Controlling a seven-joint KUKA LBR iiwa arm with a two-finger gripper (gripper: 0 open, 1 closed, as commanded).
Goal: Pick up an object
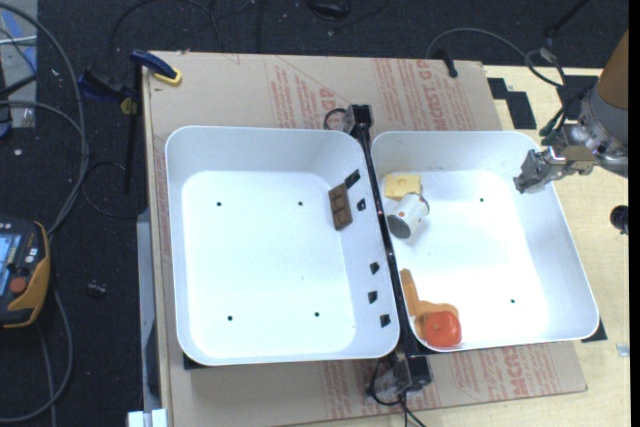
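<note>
Reaching in from the right, the arm (pixel 612 95) is cut off by the frame edge; its gripper (pixel 530 171) hangs over the right bin's (pixel 520 245) far right rim, its grasp impossible to judge. Against that bin's left wall lie a yellow piece (pixel 403 185), a white cup (pixel 407 213) and an orange toy (pixel 435 320). Red print on the cardboard (pixel 300 85) beneath is too faint to read.

L bin (pixel 200 215): block (pixel 341 208) at R wall. R bin (pixel 540 265): sponge (pixel 403 185), cup (pixel 407 213), toy (pixel 437 318) along L wall.
</note>
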